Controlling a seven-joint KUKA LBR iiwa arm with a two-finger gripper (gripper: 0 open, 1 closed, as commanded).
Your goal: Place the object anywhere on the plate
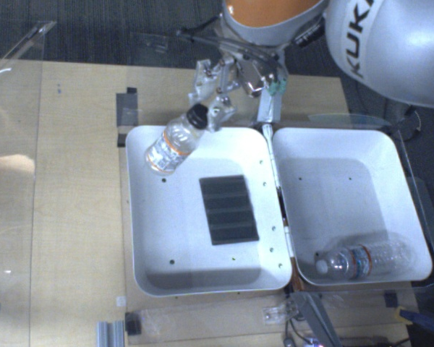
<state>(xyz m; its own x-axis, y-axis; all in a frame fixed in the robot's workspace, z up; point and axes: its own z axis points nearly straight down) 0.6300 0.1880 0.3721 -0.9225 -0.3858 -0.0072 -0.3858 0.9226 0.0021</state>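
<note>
- Right now my claw [211, 114] sits at the upper middle of the frame, over the far rim of the left bin [141, 215], clenched on the black cap end of a clear water bottle [172, 144].
- That bottle hangs tilted, cap up toward my fingers and base down toward the upper left, its body over the far left corner of the left bin; whether the base touches the floor or rim I cannot tell.
- My goal, as I judge it, is the dark ribbed plate [229, 209] lying flat in the middle of the left bin, down and right of the bottle and apart from it.
- Risk one: I grip only at the cap, so the long body could swing or slip out through my fingers while I carry it.
- Risk two: a round bottle laid on its side on the plate may roll off onto the bin floor.
- Risk three: the base may catch the bin's rim if I move sideways without lifting.
- Left bin holds the plate, with the gripped bottle at its far corner.
- Right bin [390, 157] holds a second clear bottle [362, 259] lying on its side along the near wall, lower right of the frame, well apart from me.
</note>
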